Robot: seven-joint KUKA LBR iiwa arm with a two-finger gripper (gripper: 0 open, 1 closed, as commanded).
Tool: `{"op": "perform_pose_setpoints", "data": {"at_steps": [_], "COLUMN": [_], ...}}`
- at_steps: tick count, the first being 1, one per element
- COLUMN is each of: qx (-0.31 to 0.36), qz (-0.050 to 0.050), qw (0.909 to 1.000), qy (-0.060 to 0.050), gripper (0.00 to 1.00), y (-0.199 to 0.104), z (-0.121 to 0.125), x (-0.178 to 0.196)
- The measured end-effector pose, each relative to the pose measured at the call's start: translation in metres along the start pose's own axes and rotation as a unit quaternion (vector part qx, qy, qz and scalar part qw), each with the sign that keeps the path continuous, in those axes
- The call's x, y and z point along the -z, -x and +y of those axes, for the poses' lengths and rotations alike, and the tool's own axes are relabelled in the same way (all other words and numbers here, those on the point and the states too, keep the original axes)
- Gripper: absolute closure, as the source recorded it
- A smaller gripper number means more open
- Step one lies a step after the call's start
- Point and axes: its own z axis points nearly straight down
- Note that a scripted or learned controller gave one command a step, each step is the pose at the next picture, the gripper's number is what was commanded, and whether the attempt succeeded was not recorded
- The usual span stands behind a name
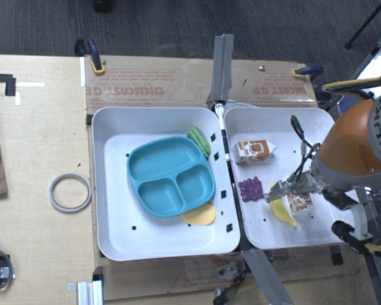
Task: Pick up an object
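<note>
A pale wooden bench is sitting on dark carpet, seen from above at a slant, with a sheet of brown cardboard lying under two shallow white bins placed side by side. The left bin is holding a blue divided plate, with a green leafy toy touching the plate's far edge and a yellow piece peeking out from under its near edge. The grey arm with its orange band is reaching in from the right over the right bin. Its gripper is hanging low in that bin, just above a yellow banana and beside a small red and white carton; whether it is gripping anything cannot be told. A bunch of purple grapes is lying just left of the gripper, and an orange and white juice box is lying farther back. A grey tape ring is resting on the bench, well left of the bins.
</note>
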Motion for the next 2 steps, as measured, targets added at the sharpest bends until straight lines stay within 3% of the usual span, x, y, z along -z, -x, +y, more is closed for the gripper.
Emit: {"op": "perform_pose_setpoints", "data": {"at_steps": [1, 2], "qx": [0.068, 0.086], "qz": [0.0, -0.003], "qw": [0.9977, 0.9963], "qy": [-0.008, 0.0], "gripper": [0.0, 0.0], "y": [0.0041, 0.0025], "z": [0.0095, -0.0004], "x": [-0.0011, -0.0002]}}
